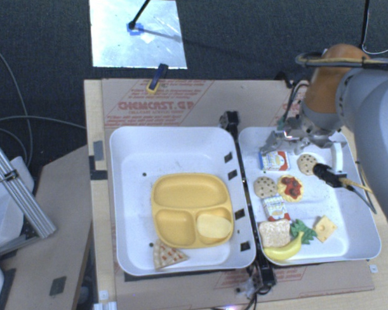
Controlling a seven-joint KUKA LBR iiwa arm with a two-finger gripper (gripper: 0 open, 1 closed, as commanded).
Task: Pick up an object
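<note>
My gripper [287,137] hangs over the far end of the right bin [357,236], close to its back wall. From this slant I cannot tell whether it is set wide or narrow.

The thing closest to it is a small white carton with red and blue print [273,160]. It lies just on the near side of the gripper and almost under it, and I cannot tell whether the two touch. Just to the view's right of that carton, and as close to me, lies a round cookie [307,163].

Farther from my gripper, toward the near edge, sit a second cookie [265,186] and a small round pizza with red topping [291,188], side by side. Beyond them comes a second printed packet [276,208], then a slice of bread [275,233] with a banana [283,250] curved along its near edge. A green leafy piece [303,230] sits at the banana's tip, with a cheese wedge [325,228] just beside it on the view's right.

Well away from my gripper to the view's left is the left bin [128,185]. It holds a yellow divided tray [182,193] with a pale yellow piece [214,225] in its near right compartment. A waffle-like wedge [167,255] lies on the bin floor at the tray's near left corner.
</note>
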